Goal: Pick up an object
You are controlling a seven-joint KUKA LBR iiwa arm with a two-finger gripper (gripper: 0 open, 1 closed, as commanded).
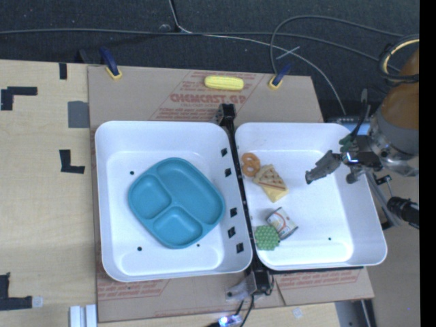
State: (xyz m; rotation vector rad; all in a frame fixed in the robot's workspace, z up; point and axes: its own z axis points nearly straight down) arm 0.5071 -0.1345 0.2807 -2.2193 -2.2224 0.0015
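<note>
Nothing picked yet: dark two-finger gripper (319,174) hovers over the right white bin (354,251), grip state unclear. Yellow wedge-shaped toy sandwich (271,181) lies untouched nearby; grasp remains.

Yellow corn cob (223,82) on the cardboard sheet (170,97) behind the bins, between two clamps (111,64)

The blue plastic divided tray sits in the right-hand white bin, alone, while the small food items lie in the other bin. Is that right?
Not quite. The camera view shows the blue plastic divided tray in the left-hand white bin, not the right. It is alone there, and the small food items, such as the orange pretzel and the green round waffle-like piece, lie in the other bin.
</note>
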